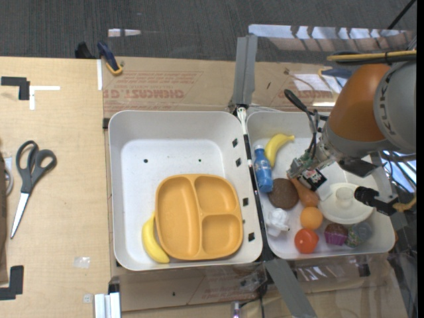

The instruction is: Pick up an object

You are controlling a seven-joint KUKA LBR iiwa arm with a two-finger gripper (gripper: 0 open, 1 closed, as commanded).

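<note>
1. The arm (pixel 363 108) reached in from the right, over the right bin (pixel 281 123). Its gripper (pixel 310 172) was down low near the middle of that bin.
2. From where I stood I could not tell how far open the gripper was, nor whether it had hold of anything. The wrist hid that part.
3. The things closest to it were a brown lump (pixel 283 193), just beside it toward the left wall, and an orange stub (pixel 307 194), right beneath it. Either looked like the likely pick, though I could not say which.
4. The rest of the right bin was crowded:
   - a banana (pixel 278 144) near the far wall;
   - a blue bottle (pixel 263 171) along the left wall;
   - an orange (pixel 311 217) and a tomato (pixel 305 240) toward the near edge;
   - a white wad (pixel 277 220) in the near-left corner;
   - a white dish (pixel 348 204) toward the right wall.
5. The left bin (pixel 172 151) held a yellow plate (pixel 199 216), with a second banana (pixel 152 242) tucked against its near-left side, well apart from the gripper.
6. As for progress, every object I could see rested on a bin floor, and none was raised. I judged the approach done. The grasp was unconfirmed, and the lift clear of the bin was not yet made.
</note>
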